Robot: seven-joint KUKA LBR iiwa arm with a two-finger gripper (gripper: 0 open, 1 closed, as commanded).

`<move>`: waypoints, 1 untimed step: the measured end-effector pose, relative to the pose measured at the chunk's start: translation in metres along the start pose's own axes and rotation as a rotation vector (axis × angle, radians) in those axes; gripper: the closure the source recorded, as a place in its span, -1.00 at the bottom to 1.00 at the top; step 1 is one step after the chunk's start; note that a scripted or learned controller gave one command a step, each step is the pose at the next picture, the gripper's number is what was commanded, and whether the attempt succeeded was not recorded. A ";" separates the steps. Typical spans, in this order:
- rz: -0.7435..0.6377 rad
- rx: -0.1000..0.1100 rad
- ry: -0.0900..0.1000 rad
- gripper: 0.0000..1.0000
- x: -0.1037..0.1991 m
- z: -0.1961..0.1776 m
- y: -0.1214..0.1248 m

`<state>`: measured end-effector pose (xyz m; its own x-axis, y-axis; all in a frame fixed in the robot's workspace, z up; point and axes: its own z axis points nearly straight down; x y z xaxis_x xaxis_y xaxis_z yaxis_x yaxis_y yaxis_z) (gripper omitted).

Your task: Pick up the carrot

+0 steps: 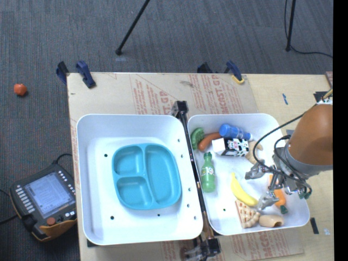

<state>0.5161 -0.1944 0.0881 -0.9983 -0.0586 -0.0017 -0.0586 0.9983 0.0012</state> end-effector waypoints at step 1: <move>-0.129 -0.001 0.003 -1.00 0.017 0.001 0.039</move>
